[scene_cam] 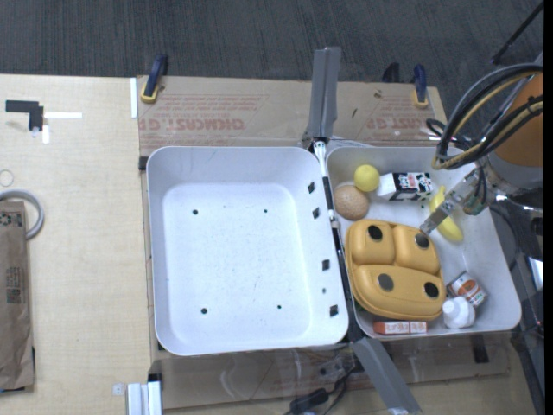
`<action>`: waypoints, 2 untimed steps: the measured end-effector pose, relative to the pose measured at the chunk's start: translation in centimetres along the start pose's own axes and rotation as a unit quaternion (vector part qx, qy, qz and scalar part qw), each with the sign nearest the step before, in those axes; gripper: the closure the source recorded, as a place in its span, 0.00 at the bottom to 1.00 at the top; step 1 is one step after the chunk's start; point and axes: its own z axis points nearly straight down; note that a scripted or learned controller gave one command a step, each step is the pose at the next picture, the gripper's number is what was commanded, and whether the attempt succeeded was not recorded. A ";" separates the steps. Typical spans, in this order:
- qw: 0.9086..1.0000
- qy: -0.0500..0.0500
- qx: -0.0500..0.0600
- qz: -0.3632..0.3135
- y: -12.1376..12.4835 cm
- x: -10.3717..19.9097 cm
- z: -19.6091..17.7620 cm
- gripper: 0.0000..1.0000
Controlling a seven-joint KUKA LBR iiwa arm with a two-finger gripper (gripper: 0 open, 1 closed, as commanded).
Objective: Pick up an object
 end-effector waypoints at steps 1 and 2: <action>1.000 0.002 0.000 0.001 0.0 0.0 -0.9 1.00; 0.994 0.008 0.006 0.111 5.8 2.3 0.5 1.00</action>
